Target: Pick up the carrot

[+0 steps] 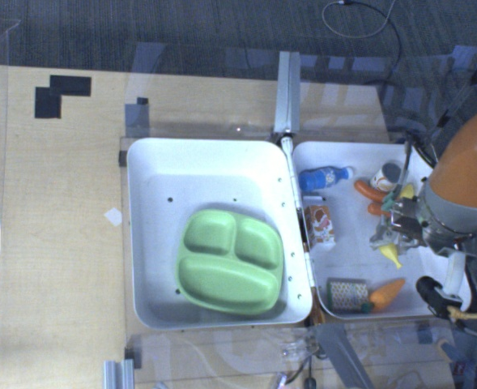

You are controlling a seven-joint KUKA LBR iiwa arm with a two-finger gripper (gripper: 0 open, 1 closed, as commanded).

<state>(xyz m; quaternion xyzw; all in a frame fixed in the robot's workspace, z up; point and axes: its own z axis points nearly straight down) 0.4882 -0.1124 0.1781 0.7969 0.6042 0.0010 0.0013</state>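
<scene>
The grey arm (465, 186) reached in from the right, its orange band bulging at the right edge. The gripper (398, 227) hung at the arm's left end, pointing down. Whether it was parted or closed could not be told.

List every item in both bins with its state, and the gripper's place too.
Green tray: flat in the left bin, upright.
Blue bottle: on its side, right bin.
Brown packet: lying flat.
Carrot: lying near the front wall, not held.
Grey block: beside the carrot.
Banana: lying under the gripper.
Gripper: low over the right bin, away from the carrot.
</scene>
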